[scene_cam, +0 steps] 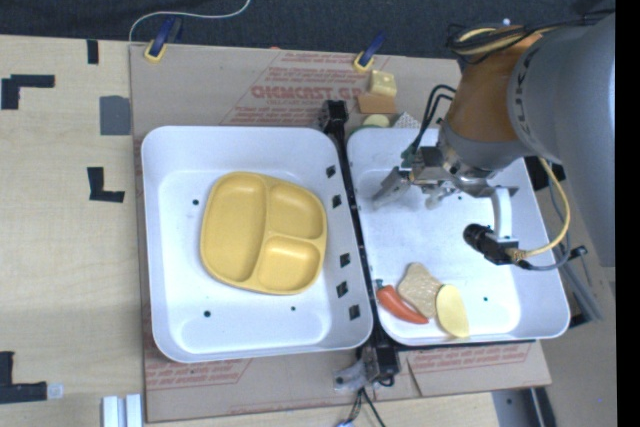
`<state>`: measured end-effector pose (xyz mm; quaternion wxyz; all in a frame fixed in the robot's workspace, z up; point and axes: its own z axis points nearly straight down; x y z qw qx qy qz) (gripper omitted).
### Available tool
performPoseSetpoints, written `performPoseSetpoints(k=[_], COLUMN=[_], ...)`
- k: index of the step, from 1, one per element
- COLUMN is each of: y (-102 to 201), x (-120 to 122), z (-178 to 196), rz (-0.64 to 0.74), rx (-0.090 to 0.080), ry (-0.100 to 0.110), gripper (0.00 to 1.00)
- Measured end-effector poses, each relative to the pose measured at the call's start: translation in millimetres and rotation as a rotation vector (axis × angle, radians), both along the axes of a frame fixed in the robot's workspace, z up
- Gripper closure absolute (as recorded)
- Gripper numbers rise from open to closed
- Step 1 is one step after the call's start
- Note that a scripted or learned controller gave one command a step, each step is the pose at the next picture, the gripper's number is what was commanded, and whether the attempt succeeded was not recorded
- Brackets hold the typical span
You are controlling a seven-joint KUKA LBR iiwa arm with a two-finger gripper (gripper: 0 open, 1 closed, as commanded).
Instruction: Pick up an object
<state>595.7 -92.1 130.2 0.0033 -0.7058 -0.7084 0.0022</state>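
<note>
Tool (pixel 412 183) hangs over the upper part of the right bin (pixel 540 315), its two fingers spread apart with nothing between them.

Taking the right bin as the landmark and going from near to far: at its near edge lie a carrot (pixel 400 305), a cracker (pixel 419 286) touching the carrot, and a yellow slice (pixel 452 311) just beside the cracker. All three rest on the bin floor, well apart from the tool. Farther in, the bin floor under the tool is bare. Just beyond the bin's far rim, on the tabletop (pixel 60 215), sit a tan block (pixel 378 93) and a pale green piece (pixel 375 121).

Left of the right bin, the other bin (pixel 160 215) holds a yellow tray (pixel 264 233).

By my reading, nothing is picked up yet: choosing, reaching, closing and lifting all remain.
</note>
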Motion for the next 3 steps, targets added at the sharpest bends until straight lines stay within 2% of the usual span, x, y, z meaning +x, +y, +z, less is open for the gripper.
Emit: performPoseSetpoints(k=[1,2,3], y=[7,-3,-4], x=[67,46,72], z=[57,-51,-46], rz=[0.000,-0.004,0.000], rx=[-0.002,-0.004,-0.005], ry=[-0.014,-0.005,-0.001], gripper=[0.00,0.00,0.00])
